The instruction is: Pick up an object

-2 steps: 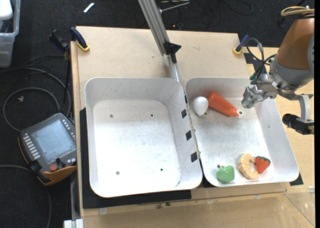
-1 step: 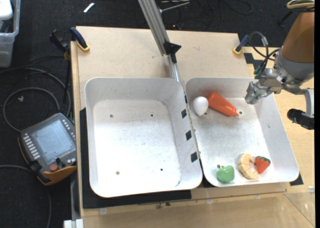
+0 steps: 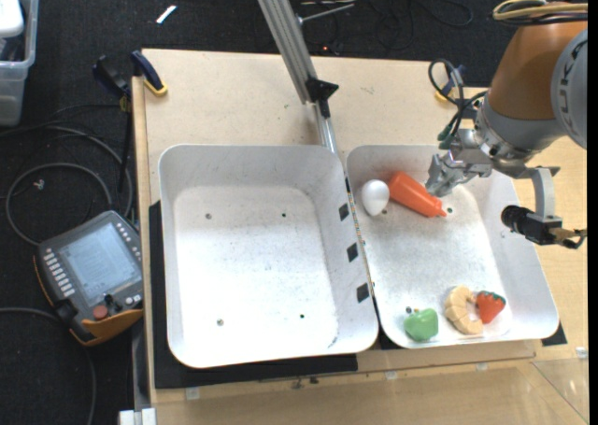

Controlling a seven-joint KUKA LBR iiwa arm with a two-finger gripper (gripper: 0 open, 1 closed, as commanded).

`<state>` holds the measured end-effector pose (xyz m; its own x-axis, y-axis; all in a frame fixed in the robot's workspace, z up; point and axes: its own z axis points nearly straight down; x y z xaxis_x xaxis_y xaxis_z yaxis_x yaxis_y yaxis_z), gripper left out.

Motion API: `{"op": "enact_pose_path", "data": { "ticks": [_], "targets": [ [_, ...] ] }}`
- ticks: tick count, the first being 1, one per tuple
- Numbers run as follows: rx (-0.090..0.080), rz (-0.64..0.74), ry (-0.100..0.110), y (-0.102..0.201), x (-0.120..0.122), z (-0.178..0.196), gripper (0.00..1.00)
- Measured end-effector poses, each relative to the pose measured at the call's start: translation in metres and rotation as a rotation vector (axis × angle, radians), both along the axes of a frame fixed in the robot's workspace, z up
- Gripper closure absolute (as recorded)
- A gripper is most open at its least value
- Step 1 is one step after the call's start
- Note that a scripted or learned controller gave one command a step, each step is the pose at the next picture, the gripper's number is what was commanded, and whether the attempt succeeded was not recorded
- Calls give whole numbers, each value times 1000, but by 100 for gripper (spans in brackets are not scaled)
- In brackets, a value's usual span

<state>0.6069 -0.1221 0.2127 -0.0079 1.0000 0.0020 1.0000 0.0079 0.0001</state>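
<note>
The arm point(image 3: 537, 77) comes in from the right, its orange band bulking above the grey wrist. From there the wrist angles down and to the left, ending in the gripper point(image 3: 441, 180), which points downward and hangs low. A dark fitting juts out to the gripper's right.

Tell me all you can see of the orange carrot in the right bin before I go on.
The orange carrot is a smooth, plastic-looking toy, cone-shaped, lying flat on the floor of the right bin in its upper part. It runs slantwise, from upper left to lower right. The white egg lies close at its left, possibly touching. The gripper is down at its right end; whether it holds the carrot I cannot tell.
</note>
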Motion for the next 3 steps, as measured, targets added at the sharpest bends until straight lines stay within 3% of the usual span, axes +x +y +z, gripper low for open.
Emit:
{"op": "enact_pose_path", "data": {
  "ticks": [3],
  "targets": [
    [1,1,-3,172,35,31,100]
  ]
}}
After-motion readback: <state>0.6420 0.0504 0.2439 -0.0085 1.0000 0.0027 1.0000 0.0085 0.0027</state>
